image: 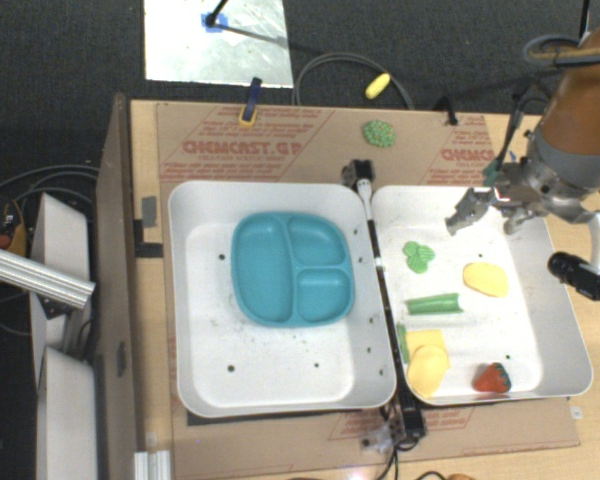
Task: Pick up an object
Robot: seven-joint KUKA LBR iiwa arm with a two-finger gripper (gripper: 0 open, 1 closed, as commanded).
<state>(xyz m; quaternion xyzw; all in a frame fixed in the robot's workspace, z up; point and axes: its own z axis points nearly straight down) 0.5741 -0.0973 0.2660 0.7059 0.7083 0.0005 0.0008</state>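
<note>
I see the hand (490, 208) over the far part of the right bin (555, 298), fingers spread apart, nothing between them. The arm (580, 118) comes in from the far right, orange band above the wrist.

Right bin contents: green leafy piece (418, 257) near the left wall, yellow lemon-like piece (486, 279) right of it, green stick (433, 304) lying flat nearer to me, yellow block (427, 358) at the near left, red strawberry-like piece (492, 377) near the front edge. All lie apart from the hand; the leafy piece and lemon piece are closest to it.

Left bin (205, 368) has a teal divided plate (292, 268) in its middle.

On the worktop (280, 143) beyond the bins: a small green lump (379, 133), a yellow piece (378, 86) past the far edge, and a clip (250, 108) at the cardboard's far edge. Cables (40, 183) lie off to the left.
</note>
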